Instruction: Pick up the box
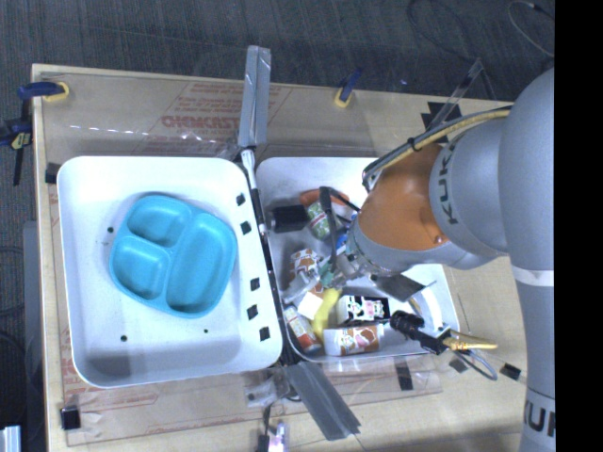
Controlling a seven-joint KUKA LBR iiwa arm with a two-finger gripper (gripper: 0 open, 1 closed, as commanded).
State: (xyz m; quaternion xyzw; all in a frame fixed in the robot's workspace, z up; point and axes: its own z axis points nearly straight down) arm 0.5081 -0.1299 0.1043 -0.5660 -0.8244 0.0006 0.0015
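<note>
Here the arm [471,196] reaches into the right bin [283,172], and its claw [347,257] is low among the clutter; whether it is apart or together, I cannot tell. The box [363,308], white with black marks, lies just below the claw, beside a yellow banana [325,311]. Far left of the claw, the left bin [85,347] carries a blue divided tray [174,252].

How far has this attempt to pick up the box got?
Done: the arm is down over the cluttered right bin. In hand: nothing that the view shows; its wrist covers the spot below. Left: the cow-patterned box lies among the clutter, not lifted. The left bin holds a blue tray.
</note>
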